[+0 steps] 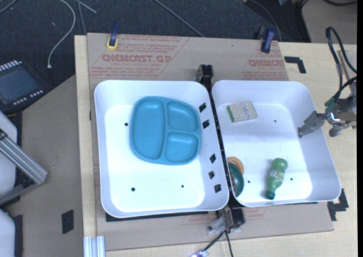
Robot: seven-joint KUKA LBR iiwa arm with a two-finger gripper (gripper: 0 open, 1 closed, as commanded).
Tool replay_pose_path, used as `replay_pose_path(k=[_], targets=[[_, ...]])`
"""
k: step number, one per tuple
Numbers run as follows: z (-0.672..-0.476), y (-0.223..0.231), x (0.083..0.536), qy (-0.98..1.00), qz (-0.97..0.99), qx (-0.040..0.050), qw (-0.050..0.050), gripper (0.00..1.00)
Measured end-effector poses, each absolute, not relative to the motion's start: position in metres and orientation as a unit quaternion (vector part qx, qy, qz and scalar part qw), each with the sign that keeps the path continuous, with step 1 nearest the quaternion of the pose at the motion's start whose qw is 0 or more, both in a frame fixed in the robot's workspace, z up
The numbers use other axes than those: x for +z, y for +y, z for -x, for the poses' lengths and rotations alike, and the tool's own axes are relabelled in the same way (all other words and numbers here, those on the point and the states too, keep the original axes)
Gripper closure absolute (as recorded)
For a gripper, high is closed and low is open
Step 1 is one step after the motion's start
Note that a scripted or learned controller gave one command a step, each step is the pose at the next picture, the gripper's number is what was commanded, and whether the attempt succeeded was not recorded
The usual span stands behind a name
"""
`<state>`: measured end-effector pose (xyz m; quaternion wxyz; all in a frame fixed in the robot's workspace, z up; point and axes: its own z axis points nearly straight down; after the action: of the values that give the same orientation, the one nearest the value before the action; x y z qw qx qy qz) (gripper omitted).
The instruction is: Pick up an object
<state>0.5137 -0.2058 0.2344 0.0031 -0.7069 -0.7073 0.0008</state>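
The gripper [317, 122] sits at the right rim of the right shallow white plastic bin [317, 154]; how far open it is cannot be told, and no object is visible in its hold.

The right bin contains 3 objects: a green plastic bottle [275, 177] lying near the front, a small speckled green-edged sponge block [242, 112] near the back, and an orange-and-teal round object [235, 172] against the left wall.

The left shallow white plastic bin [113, 182] contains 1 blue 3-compartment plastic plate [165, 130].

Both bins rest on a cardboard-covered bench [147, 57]. Grey cables [62, 0] lie on the dark floor behind.
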Motion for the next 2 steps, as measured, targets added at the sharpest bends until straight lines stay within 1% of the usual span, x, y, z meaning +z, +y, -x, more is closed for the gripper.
replay_pose_path(k=[1, 2], targets=[[-0.509, -0.206, 0.172, -0.707, 0.707, 0.001, 0.004, 0.0], [-0.505, -0.212, 0.127, -0.707, 0.707, 0.001, 0.003, 0.0]])
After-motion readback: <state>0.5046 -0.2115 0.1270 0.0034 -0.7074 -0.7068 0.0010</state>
